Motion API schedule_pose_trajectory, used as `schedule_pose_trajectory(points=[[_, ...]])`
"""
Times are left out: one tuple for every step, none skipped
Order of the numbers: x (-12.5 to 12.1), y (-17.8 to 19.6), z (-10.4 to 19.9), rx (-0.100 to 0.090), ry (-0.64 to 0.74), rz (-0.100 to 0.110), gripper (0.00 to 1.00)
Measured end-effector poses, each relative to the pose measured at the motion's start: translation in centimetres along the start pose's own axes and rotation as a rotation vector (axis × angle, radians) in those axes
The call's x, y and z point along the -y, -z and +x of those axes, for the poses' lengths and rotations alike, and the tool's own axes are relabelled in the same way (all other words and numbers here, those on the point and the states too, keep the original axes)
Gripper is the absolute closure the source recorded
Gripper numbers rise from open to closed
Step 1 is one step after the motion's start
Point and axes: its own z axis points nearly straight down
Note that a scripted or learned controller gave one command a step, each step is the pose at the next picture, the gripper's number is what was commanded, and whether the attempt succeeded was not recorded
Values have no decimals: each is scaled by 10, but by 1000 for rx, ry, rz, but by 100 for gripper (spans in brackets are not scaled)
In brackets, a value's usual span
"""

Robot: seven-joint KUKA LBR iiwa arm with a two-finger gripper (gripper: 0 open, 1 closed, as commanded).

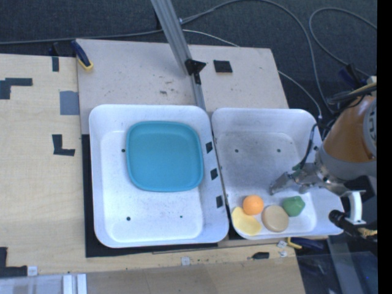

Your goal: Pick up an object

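Camera view, looking down at a slant on the desk (37,182) and its two shallow white bins. Nearest the lower edge, in the front corner of the right bin (245,133), four small objects cluster together: a pale yellow flat piece (245,223) at the front left, a tan rounded object (275,218) touching it on the right, an orange ball (252,204) just behind the two, and a green object (294,206) at the right end of the group. The gripper (286,181) hangs just behind and above this cluster, its fingers (278,183) pointing left over the bin floor; the green object lies just in front of them and the orange ball a little to their front left, and nothing can be seen between them. Whether the fingers are spread or pressed together cannot be told at this angle. The grey arm with its orange band (346,136) enters from the right, over the bin's right wall. The left bin (104,164) holds a blue square plate (164,155), well apart from the cluster. Farther back, a grey metal bar (174,35) runs slantwise across the board, a yellow-and-blue tool (82,57) lies at the far left corner, and cables (306,41) trail over the dark floor. No brand, label or writing can be read anywhere.
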Motion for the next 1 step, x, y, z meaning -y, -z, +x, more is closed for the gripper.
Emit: schedule_pose_trajectory(points=[[-1,12,0,1,0,-3,100]])
